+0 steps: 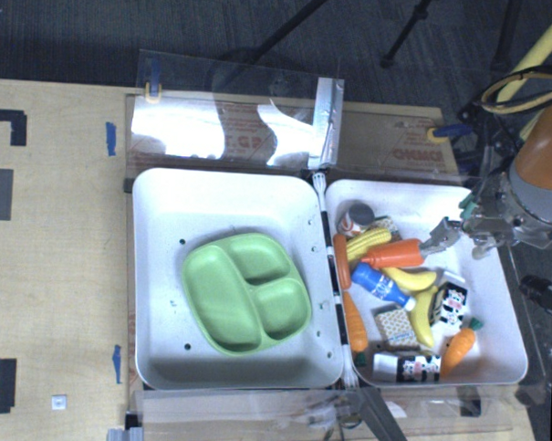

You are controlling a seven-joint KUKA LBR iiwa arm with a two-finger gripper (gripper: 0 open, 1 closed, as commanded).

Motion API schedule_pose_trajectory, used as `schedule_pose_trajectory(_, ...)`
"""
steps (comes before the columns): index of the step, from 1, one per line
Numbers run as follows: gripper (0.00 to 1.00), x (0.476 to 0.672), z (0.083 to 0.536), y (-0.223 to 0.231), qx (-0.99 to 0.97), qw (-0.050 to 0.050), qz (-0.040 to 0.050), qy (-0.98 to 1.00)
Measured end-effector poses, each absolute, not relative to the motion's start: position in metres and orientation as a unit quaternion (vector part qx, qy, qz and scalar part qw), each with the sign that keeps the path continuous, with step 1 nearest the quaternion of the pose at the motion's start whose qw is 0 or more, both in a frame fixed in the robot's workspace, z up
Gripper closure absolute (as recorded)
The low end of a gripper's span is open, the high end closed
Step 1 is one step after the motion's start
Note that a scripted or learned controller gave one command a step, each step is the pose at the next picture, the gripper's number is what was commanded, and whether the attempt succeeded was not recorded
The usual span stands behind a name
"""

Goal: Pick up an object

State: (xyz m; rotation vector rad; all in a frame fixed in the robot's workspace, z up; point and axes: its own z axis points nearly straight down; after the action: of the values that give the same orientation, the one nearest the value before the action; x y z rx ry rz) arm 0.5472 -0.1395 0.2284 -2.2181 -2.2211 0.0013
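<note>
The right bin (pixel 507 362) holds a heap of small objects: an orange-red bottle (pixel 393 255), a blue bottle (pixel 378 283), a yellow banana (pixel 419 280), a black-and-white cow toy (pixel 450 305), an orange carrot (pixel 458 346) and a dark bottle (pixel 407 365) lying along the front wall. My gripper (pixel 459 241) hangs over the bin's right rear part, just right of the orange-red bottle. It is open with nothing between its fingers. The arm's grey wrist and orange band rise toward the right edge.
The left bin (pixel 158 210) carries a green divided plate (pixel 245 291). A clear panel and a metal bracket (pixel 326 121) stand behind the bins. Cables and a yellow hose (pixel 528 84) hang at the top right. Wooden bench surface spreads to the left.
</note>
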Motion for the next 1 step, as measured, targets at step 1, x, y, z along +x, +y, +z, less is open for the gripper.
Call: schedule_pose_trajectory(1,0.0,0.5366,0.1619,-0.1894,-0.651,0.001,0.0001,-0.759)
